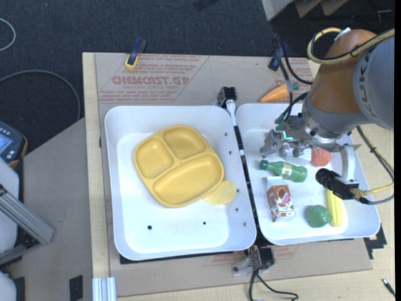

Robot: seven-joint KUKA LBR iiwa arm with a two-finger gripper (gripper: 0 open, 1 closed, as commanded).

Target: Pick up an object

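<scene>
Camera view, looking down at a slant on two white bins side by side. In the left bin [119, 218], a yellow divided plate [178, 165], tilted, with a pale yellow disc [222, 194] tucked against its near-right edge. Over the right bin [360, 227], reaching in from the right, the grey arm with its orange band [341, 74]. Hanging low at the far-left part of that bin, the gripper [285, 148]; open or closed, cannot tell from here. Just near of it, a green bottle [284, 170] lying on its side. Nearer again, a small red-and-white carton [281, 202]. To the right, a green ball [318, 216] beside a yellow banana [335, 207], and a pink-red block [322, 157] partly under the arm.
</scene>
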